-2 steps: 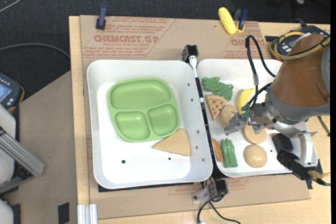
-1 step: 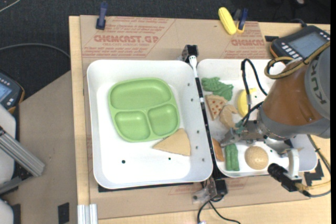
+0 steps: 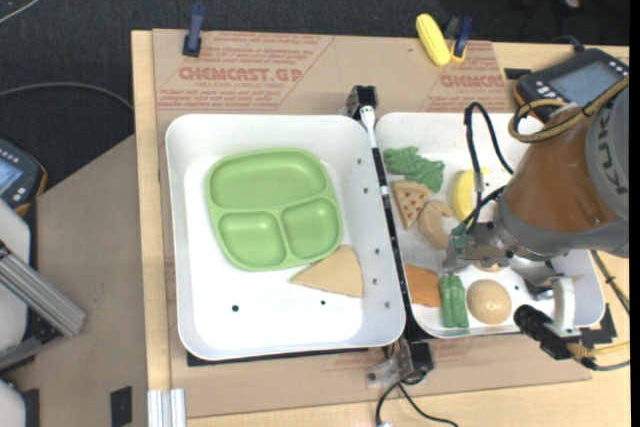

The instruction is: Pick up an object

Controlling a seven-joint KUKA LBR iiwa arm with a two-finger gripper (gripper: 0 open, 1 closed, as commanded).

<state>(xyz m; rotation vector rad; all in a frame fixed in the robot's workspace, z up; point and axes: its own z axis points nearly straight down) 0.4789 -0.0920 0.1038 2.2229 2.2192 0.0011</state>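
Nearest you, the arm (image 3: 565, 190) covers much of the right bin (image 3: 430, 323), hiding the food beneath; the gripper (image 3: 470, 253) hangs over the beige bread piece (image 3: 436, 220), beside a green pickle (image 3: 453, 301) and round bun (image 3: 489, 301) — you can't tell its opening or grasp

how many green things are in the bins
3. A green divided plate lies in the left bin. A leafy green toy sits at the far end of the right bin, and a green pickle-like piece near its front. The arm may hide more.
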